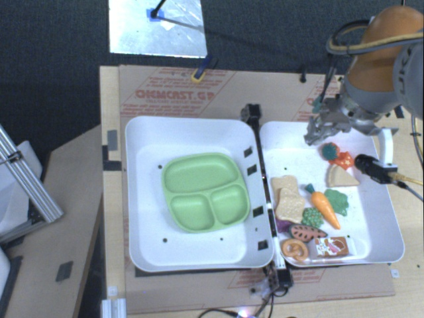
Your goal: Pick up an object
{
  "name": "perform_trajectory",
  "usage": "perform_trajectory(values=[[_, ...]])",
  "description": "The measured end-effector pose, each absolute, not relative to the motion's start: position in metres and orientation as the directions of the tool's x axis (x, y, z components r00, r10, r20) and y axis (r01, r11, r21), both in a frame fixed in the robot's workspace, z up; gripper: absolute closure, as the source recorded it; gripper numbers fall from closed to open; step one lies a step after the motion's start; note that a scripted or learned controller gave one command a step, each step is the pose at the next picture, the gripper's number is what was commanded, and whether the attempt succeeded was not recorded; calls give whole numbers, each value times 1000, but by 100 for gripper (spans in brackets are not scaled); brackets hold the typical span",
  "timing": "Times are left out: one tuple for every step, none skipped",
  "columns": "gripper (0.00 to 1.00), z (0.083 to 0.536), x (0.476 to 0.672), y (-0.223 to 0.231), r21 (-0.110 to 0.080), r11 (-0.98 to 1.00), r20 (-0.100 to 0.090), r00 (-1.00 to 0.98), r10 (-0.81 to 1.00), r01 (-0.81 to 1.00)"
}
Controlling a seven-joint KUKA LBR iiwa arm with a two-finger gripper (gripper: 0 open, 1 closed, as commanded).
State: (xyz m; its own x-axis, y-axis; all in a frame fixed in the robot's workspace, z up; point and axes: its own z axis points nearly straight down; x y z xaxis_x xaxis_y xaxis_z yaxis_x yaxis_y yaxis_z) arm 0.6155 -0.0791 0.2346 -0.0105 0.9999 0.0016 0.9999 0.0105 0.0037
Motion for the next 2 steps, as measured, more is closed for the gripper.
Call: perform_trajectory(values=[[100,238,605,-25,1,10,2,-10,1000,1000],[100,214,602,15,1,7,1,-7,1000,1000]])
